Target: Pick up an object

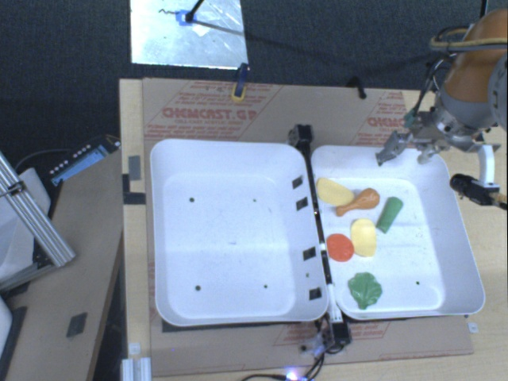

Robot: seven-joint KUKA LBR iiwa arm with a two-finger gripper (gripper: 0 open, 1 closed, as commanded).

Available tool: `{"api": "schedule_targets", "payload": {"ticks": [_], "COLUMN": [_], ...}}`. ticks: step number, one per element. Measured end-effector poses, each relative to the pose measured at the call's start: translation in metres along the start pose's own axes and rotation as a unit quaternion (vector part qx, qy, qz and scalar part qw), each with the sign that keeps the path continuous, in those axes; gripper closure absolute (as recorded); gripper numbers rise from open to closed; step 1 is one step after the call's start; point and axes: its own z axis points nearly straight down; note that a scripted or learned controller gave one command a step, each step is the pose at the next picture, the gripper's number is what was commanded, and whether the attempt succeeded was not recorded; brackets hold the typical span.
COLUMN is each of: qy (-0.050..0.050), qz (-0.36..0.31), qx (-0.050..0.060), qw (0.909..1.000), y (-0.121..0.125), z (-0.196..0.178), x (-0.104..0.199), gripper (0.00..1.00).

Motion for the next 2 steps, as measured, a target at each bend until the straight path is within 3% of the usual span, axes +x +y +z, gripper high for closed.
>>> {"api": "schedule_targets", "payload": {"ticks": [1, 2], "qy": [0.0, -0.001], "qz": [-0.004, -0.003], "qx": [-0.006, -0.003], "qw": [1.0, 1.0], "y": [0.0116, 0.0105], "z": [-0.105, -0.1095], "x": [0.0586, 0.0547], "gripper": [0.0, 1.0]}}
